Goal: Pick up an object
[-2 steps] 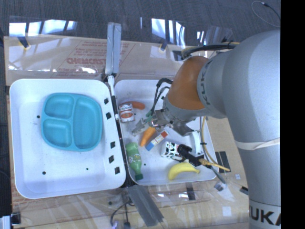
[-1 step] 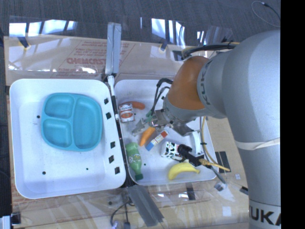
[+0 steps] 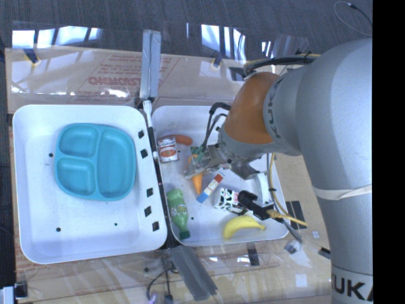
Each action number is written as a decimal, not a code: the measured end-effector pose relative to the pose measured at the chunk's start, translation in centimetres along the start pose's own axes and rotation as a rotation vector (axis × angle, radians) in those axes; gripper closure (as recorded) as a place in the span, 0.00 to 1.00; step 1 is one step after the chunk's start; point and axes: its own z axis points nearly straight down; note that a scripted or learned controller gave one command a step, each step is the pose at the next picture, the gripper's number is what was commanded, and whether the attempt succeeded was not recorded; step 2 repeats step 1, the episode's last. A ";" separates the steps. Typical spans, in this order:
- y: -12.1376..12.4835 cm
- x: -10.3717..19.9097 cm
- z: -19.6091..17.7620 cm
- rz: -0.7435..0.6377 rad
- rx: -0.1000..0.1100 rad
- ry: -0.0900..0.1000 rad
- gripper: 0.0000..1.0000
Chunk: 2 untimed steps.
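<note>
My gripper is low in the right bin, under the orange wrist band, among the objects at the bin's middle. A small greenish item lies right at its tip; whether it is held cannot be made out. Just below it lie an orange carrot and a blue, white and red tube. A small can stands to the gripper's left, with an orange-red piece behind it.
A green bottle lies along the right bin's left wall. A banana and a black-and-white carton sit near its front. The left bin holds a blue divided plate. The arm's bulk covers the right bin's right side.
</note>
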 end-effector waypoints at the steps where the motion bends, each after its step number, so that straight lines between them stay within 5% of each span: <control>1: -2.8 5.0 -9.3 -0.016 -0.007 -0.001 1.00; 2: -2.8 5.0 -9.3 -0.016 -0.007 -0.001 1.00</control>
